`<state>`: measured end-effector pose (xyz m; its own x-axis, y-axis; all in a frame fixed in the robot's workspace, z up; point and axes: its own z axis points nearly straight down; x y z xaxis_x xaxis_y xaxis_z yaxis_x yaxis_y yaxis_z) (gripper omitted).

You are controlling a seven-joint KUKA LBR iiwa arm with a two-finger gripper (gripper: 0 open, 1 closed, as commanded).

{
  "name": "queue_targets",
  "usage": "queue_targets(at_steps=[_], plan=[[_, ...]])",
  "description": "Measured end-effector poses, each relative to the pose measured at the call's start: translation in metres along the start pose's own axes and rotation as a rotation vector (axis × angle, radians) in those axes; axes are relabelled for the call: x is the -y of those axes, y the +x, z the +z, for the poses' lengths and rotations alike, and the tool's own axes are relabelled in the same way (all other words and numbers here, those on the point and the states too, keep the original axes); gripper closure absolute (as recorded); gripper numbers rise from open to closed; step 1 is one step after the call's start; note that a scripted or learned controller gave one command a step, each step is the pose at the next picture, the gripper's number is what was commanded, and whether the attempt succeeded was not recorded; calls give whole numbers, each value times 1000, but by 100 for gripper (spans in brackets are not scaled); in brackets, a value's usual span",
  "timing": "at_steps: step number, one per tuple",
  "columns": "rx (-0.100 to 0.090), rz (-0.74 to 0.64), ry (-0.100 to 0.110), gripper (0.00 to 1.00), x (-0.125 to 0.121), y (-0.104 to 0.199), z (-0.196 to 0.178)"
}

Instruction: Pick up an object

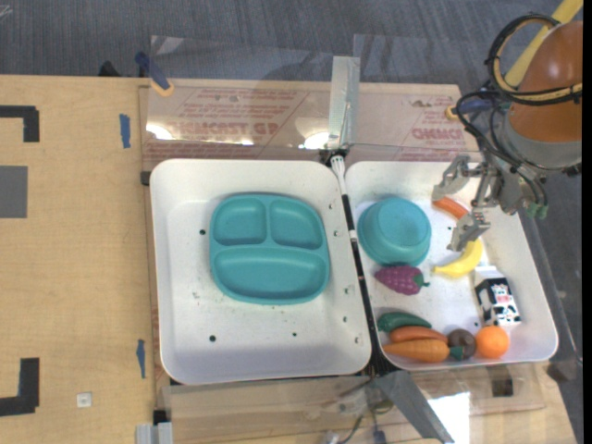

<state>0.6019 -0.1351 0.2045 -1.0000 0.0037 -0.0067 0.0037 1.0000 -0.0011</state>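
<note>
My gripper (450, 218) hangs over the upper part of the right bin (541, 289), with its fingers spread open. A small orange-red toy (452, 207) lies in the gap between them; I cannot tell whether the fingers touch it. Just below the lower finger lies a yellow banana (462, 263). A teal bowl (395, 229) sits to the left of the gripper. Purple grapes (400, 278) rest in front of the bowl.
A black-and-white carton (497, 302), an orange (493, 341), a brown piece (460, 342), a carrot (418, 348) and a green vegetable (402, 322) crowd the right bin's front. The left bin (176, 294) holds a teal divided plate (270, 248).
</note>
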Motion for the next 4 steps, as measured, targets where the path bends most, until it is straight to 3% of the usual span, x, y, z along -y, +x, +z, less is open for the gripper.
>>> queue_targets(at_steps=[1,2,3,4], plan=[[8,-28,2,0,47,-9,114],[17,-31,4,100,45,-12,102],[15,-31,3,0,44,-11,103],[-6,-39,0,0,41,-65,116]])
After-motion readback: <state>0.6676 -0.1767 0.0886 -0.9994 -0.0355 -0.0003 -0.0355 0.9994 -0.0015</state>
